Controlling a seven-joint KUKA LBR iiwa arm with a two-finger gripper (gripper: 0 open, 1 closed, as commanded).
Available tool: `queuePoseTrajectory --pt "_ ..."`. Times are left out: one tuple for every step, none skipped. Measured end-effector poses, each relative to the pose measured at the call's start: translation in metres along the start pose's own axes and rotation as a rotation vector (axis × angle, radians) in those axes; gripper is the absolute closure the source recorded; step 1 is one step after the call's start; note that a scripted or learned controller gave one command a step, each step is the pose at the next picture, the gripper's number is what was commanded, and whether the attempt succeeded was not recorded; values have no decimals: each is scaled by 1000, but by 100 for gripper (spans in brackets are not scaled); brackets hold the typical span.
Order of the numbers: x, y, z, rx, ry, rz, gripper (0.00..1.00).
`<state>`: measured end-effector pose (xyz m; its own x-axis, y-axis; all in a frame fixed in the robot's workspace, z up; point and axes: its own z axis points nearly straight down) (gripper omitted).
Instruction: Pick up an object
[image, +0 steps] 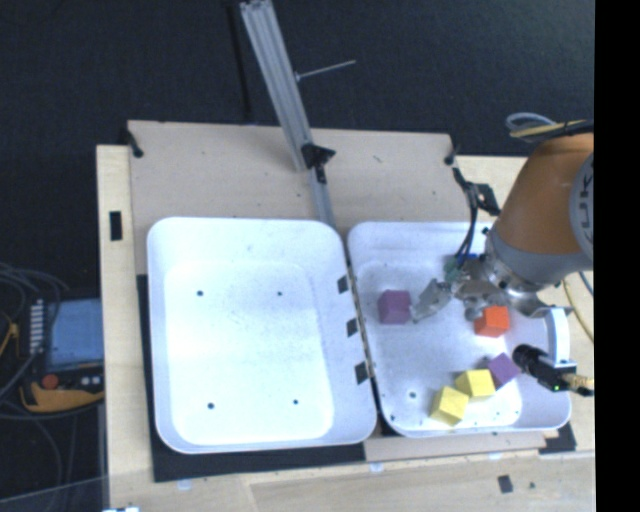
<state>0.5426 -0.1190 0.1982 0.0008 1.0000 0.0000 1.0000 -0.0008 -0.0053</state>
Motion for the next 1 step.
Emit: queuePoseTrajectory --pt "-9 5 57 -1 -1 0 0"
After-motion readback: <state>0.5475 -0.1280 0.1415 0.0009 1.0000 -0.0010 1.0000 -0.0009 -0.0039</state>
